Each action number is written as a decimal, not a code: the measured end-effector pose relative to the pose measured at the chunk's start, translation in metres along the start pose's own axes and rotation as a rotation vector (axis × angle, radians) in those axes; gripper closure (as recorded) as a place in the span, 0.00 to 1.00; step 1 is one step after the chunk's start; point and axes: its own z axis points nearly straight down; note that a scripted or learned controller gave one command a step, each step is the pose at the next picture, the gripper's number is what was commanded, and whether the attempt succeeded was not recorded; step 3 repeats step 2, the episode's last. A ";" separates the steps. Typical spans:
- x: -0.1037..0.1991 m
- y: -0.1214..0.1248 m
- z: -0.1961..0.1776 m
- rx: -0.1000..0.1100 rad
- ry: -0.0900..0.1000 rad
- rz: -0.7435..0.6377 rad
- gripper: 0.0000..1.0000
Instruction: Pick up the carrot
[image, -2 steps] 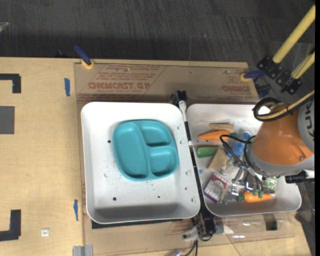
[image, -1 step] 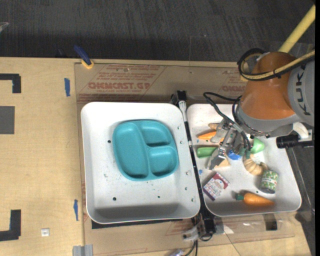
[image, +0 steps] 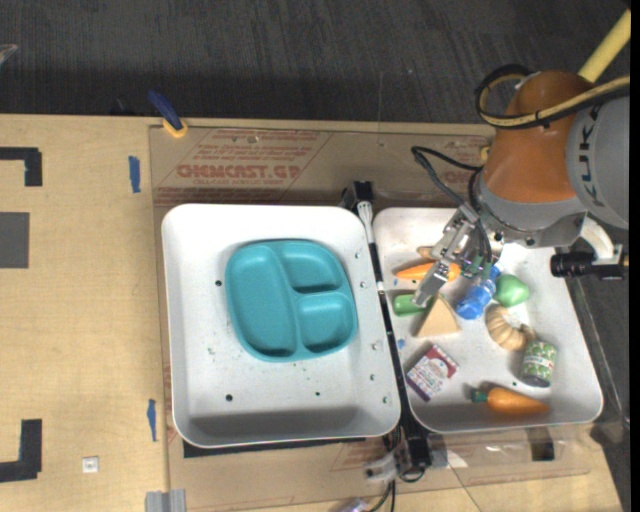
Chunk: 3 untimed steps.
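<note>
On the left, a white bin (image: 190, 330) holding a teal divided tray (image: 290, 297), upright and roughly centred. Just right, touching along the shared edge, a second white bin (image: 580, 385) crowded with small items. Inside it, going rightward: a green piece (image: 405, 304); an orange carrot (image: 412, 270) lying flat toward the far left part; a tan wedge (image: 438, 320); a red-and-white packet (image: 431, 372) nearer. Gripper (image: 450, 262) poised over the carrot's right end, fingers slightly parted, closing on nothing clearly visible. Further right: a blue bottle (image: 476, 298), a green fruit (image: 512, 291), a second carrot (image: 512, 401) at the near edge, a green can (image: 538, 362).
</note>
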 end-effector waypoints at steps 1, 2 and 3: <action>-0.036 -0.032 0.085 0.002 0.004 -0.042 0.00; -0.037 -0.028 0.072 -0.001 -0.004 -0.047 1.00; -0.037 -0.028 0.072 -0.001 -0.004 -0.047 1.00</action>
